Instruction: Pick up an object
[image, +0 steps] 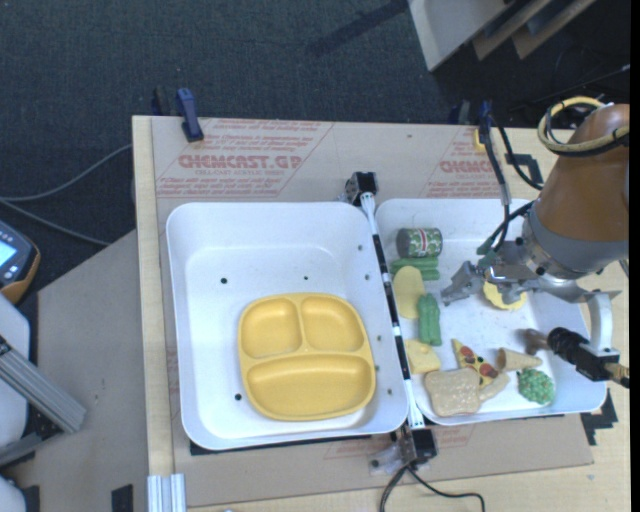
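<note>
- The tool (478, 283) hangs low over the right bin (560, 408); its fingers look spread wide with nothing between them.
- Far to its left, a yellow divided plate (303, 355) sits in the left bin (200, 240).
- Just left, a green can (419, 242) and a green pickle (429, 320) lie well spaced: good targets.
- Just right, a yellow piece (497, 295) sits half hidden; I would centre over one item before closing.

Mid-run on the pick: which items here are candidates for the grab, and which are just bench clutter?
Part of the job:
gripper, over the right bin
green can
green pickle
pizza slice
toast slice
broccoli

Just lying about:
yellow divided plate in the left bin
blue clamp
cables left of the bench
</note>
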